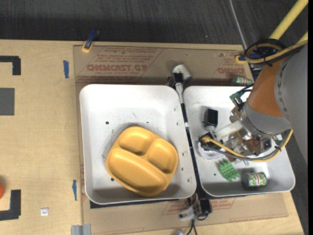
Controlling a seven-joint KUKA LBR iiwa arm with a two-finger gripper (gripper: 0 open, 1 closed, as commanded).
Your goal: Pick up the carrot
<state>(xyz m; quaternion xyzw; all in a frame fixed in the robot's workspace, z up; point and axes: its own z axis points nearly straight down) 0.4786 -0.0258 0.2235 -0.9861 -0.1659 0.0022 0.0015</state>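
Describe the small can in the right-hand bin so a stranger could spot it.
Find the right bin of the two white ones, under the arm. Near its front edge lies a small can on its side. Its green-and-white label sets it apart from the bumpy all-green piece beside it.

So the arm [293, 77] is basically a fat rounded grey tube with a smooth, matte-looking shell. Just above the wrist a wide orange band [261, 89] wraps right round it, and below that it goes back to a grey collar [266, 121] that's a bit narrower. Up top there's a thick yellow hose [292, 14] running off on a diagonal, plus a looped bundle of yellow and black cables [261, 50] sitting next to the shell. The gripper [242, 143] end is way busier: bare metal, some brownish parts, thin wires all over, too cluttered to make out finer detail.
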